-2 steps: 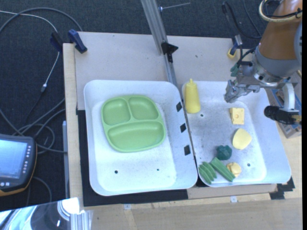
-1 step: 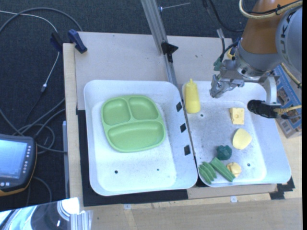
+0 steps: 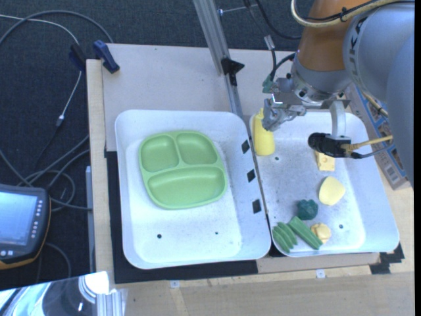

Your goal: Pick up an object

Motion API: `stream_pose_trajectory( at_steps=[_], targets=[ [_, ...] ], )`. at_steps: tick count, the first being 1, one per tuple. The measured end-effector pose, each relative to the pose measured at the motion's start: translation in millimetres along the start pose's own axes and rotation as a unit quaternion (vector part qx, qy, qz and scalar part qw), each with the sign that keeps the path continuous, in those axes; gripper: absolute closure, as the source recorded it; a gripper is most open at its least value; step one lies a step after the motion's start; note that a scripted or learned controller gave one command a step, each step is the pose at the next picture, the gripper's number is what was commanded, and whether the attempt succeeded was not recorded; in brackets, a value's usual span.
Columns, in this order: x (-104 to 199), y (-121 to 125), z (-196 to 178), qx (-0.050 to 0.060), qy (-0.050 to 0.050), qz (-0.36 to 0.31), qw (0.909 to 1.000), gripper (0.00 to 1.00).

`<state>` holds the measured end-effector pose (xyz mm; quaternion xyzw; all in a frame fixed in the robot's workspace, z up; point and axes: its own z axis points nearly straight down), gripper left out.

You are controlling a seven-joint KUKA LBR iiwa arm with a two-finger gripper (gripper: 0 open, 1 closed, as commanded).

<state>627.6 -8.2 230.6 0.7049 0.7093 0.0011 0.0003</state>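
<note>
My gripper (image 3: 272,118) hangs over the far left corner of the right bin (image 3: 368,242). Its fingers are shut on the top end of a pale yellow, banana-like piece (image 3: 264,141), which hangs below them by the divider between the bins. Further objects lie in the right bin: a yellow cheese wedge (image 3: 325,161), a rounded yellow piece (image 3: 331,191), a dark green broccoli (image 3: 306,209), green pea pods (image 3: 296,234) and a small yellow bit (image 3: 321,232).
The left bin (image 3: 131,242) holds a green divided plate (image 3: 183,168). A slanted metal post (image 3: 214,25) rises behind the bins. A black part (image 3: 327,143) juts from the wrist over the right bin. Cables lie off the bench at left.
</note>
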Motion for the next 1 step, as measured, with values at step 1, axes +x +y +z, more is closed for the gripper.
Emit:
stream_pose_trajectory(
  at_steps=[1],
  targets=[
    [56.7, 17.9, -10.2, -0.001, 0.001, -0.001, 1.0, 1.0]
  ],
)
